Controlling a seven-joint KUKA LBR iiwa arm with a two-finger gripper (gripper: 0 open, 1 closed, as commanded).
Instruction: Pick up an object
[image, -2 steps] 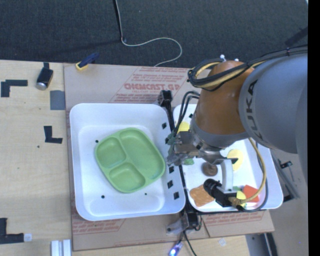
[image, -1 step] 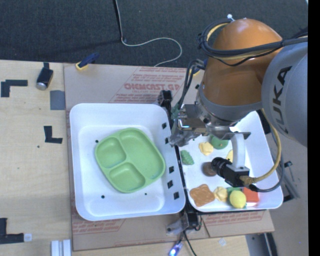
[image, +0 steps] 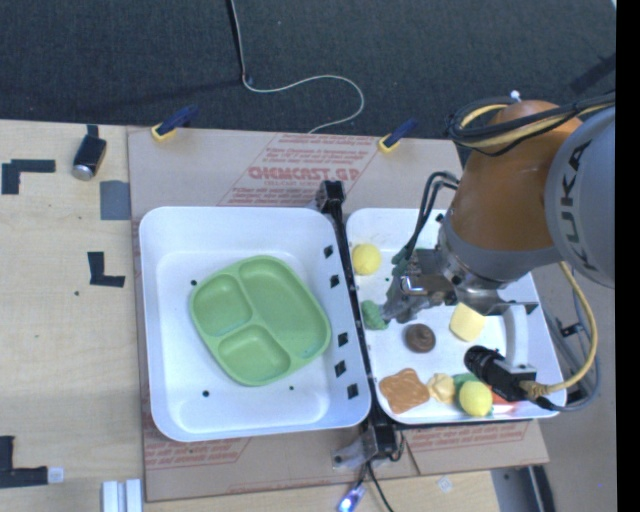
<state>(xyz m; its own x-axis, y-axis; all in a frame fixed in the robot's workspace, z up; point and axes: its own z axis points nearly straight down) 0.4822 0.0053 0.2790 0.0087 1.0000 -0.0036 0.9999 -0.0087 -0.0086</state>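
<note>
Grey claw (image: 402, 300) low over right bin (image: 400, 228), beside green piece (image: 373, 316).

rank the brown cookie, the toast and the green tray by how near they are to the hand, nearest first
1. Brown cookie, in the right bin, just below and right of the hand.
2. Toast, at the right bin's near edge, farther below.
3. Green tray, in the left bin, well across the divider.

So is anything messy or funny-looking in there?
Nothing looks spilled or broken. The green plate lies a bit crooked in the left bin, and the toy food sits scattered in the right bin below the tool.
</note>
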